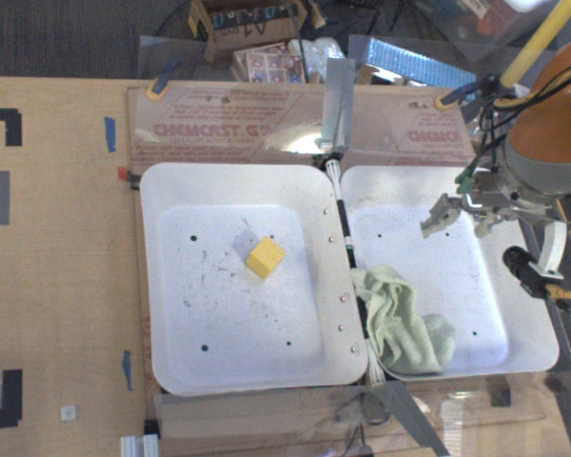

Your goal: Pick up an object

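Note:
A small yellow block [265,257] lies near the middle of the left bin [171,198]. A crumpled pale green cloth [404,327] lies in the near left corner of the right bin [523,350], against the divider. My gripper [462,219] hangs over the far right part of the right bin, well above and to the right of the cloth. Its fingers [438,217] stand apart and open, with nothing between them.
The two bins meet at a raised divider [345,255]. Behind them stand clear plastic panels and a metal post [336,108]. A wooden bench top [57,255] stretches to the left. Boxes and cables clutter the floor beyond the far edge.

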Motion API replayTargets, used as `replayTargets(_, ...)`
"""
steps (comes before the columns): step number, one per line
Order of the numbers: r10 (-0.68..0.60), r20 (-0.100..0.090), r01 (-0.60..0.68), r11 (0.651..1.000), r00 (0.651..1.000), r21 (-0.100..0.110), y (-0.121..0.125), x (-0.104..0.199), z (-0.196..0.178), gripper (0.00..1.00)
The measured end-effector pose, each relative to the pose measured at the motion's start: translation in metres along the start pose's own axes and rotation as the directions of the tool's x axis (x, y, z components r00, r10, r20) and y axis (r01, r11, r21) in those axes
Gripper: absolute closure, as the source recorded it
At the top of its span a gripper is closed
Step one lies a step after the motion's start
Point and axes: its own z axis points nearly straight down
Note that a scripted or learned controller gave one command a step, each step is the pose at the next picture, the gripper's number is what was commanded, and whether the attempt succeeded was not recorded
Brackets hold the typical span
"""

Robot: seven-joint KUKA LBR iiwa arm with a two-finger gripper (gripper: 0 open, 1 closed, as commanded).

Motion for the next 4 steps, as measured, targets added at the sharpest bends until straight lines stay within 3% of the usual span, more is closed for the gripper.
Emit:
replayTargets(1, -0.278, -0.001, 0.278, 0.961, 0.961, -0.001, -0.053, -0.052, 0.025, 0.00)
replayTargets(2, -0.539, 0.005, 0.539, 0.843, 0.843, -0.004, -0.091, -0.022, -0.038, 0.00)
replayTargets(3, -0.814, 0.009, 0.814, 0.581, 0.581, -0.004, -0.091, 0.044, -0.212, 0.00)
replayTargets(4, -0.866, 0.003, 0.866, 0.500, 0.500, -0.002, -0.092, 0.085, 0.013, 0.00)
